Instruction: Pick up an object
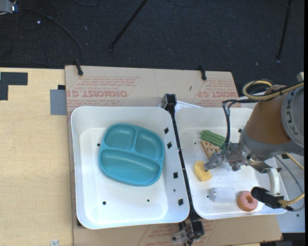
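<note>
In the right bin [195, 118] lie a green vegetable-like piece [211, 137], a tan waffle-patterned piece [208, 147], a yellow piece [201, 171], a pale translucent cup on its side [220, 195] and a pink donut [247, 201]. My gripper [214, 161] hangs low over this bin, just right of and above the yellow piece and below the waffle piece. Whether it touches the yellow piece is unclear. The orange-banded wrist [267, 122] covers the bin's right part.
The left bin [87, 199] holds a teal divided plate [132, 153]. A black divider [177, 158] runs between the two bins. Cardboard [118, 88] lies under both bins, on a wooden bench [25, 158].
</note>
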Available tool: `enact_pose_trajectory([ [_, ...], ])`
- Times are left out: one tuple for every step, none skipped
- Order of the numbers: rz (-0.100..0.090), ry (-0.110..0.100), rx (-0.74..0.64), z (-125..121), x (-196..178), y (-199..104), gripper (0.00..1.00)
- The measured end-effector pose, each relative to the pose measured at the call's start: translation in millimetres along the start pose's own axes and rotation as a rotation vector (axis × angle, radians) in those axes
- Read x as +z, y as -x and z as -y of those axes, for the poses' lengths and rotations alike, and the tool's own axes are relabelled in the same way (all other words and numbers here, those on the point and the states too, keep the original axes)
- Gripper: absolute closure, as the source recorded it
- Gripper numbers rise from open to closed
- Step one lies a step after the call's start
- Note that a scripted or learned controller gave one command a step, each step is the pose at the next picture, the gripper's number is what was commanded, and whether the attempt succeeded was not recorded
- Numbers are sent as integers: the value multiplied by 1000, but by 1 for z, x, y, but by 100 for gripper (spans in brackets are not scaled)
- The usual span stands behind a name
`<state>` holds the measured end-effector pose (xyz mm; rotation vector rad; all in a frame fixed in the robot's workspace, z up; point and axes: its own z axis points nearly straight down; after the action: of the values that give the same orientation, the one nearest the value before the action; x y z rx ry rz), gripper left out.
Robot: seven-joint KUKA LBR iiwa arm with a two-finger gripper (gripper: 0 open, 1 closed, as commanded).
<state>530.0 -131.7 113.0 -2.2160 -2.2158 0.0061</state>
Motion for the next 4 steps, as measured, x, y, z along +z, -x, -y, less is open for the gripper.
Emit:
enact_pose_trajectory([
  [4,23,3,-6,20,0,0],
  [5,15,6,-3,12,1,100],
  [3,9,-2,-7,-31,0,100],
  [3,10,-2,-8,-89,-9,100],
])
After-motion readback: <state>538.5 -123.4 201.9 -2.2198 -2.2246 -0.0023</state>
